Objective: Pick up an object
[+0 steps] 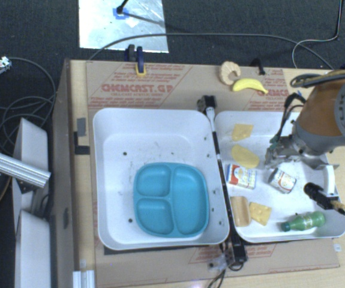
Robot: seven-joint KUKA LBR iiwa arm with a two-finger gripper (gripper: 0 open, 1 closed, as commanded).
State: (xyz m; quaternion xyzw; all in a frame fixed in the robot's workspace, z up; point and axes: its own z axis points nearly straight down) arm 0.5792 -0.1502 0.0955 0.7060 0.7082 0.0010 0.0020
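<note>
Pack [282,180], small, white with a red mark, lies tilted on the floor of the right bin [267,123], about mid-bin. Claw [278,153] sits directly above it in the view, close to it; contact between the two cannot be judged. Claw state: cannot tell, as the wrist covers the tip. Nothing is seen gripped.

Arm [323,114] enters over the bin's right rim.

Left of the pack: a red, white and blue carton [242,177], near but apart. Above the carton: two yellow wedges [245,156], [242,131]. Toward the near rim: a tan slab [239,210] touching a yellow piece [260,213], and a green bottle [304,222] on its side.

Left bin [136,131] holds a blue divided plate [171,199].

On the surface [178,80] beyond the bins: a banana [249,86] just beside a beige ring [229,71].
</note>
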